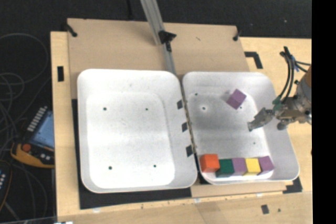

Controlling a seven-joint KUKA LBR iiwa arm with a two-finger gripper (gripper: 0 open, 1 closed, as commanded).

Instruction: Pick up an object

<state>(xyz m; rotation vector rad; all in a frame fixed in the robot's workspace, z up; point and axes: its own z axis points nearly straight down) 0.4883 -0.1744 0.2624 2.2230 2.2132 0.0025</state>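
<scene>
The claw hangs over the right side of the right bin, reaching in from the right; whether it stands apart or together cannot be told, since only a grey tip shows clearly, and nothing is seen clamped in it. Just up and to the left of it, near but apart, lies a lone purple block, turned diamond-wise on the bin floor with bare space all round. That looks the likeliest thing to pick: the claw would need to travel left and toward the far rim, then drop. Along the near wall sit five blocks in a tight row, touching one another: orange, green, purple, yellow and another purple. Packed so, they probably leave little room for a grip. The left bin lies beside, on the desk.
</scene>
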